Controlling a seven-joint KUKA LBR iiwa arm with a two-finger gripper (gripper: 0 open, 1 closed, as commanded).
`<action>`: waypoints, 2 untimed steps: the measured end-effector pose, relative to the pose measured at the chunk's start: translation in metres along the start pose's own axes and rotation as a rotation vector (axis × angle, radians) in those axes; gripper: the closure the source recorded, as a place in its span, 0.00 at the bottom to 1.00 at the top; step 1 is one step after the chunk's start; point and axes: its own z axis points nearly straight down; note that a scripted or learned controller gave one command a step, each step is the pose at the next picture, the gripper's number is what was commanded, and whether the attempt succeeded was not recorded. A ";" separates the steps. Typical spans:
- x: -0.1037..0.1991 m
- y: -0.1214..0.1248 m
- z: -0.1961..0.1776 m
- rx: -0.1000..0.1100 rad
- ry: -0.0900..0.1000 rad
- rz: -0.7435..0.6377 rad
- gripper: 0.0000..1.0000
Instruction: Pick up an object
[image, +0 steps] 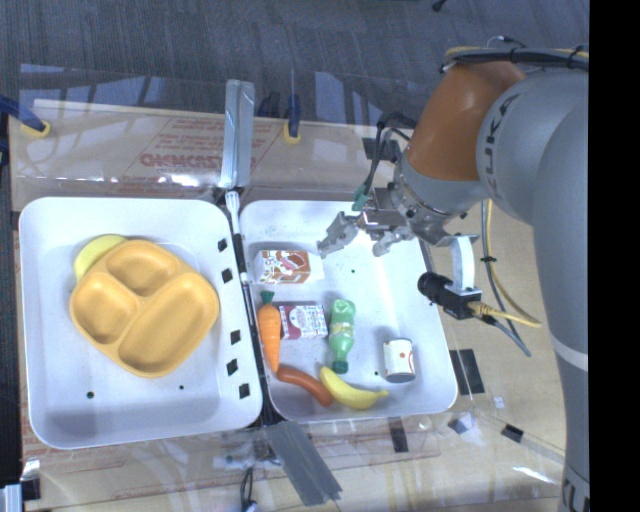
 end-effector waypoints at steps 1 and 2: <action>0.025 -0.043 -0.017 -0.002 -0.001 -0.153 0.00; -0.005 -0.087 0.041 -0.001 -0.001 -0.158 0.00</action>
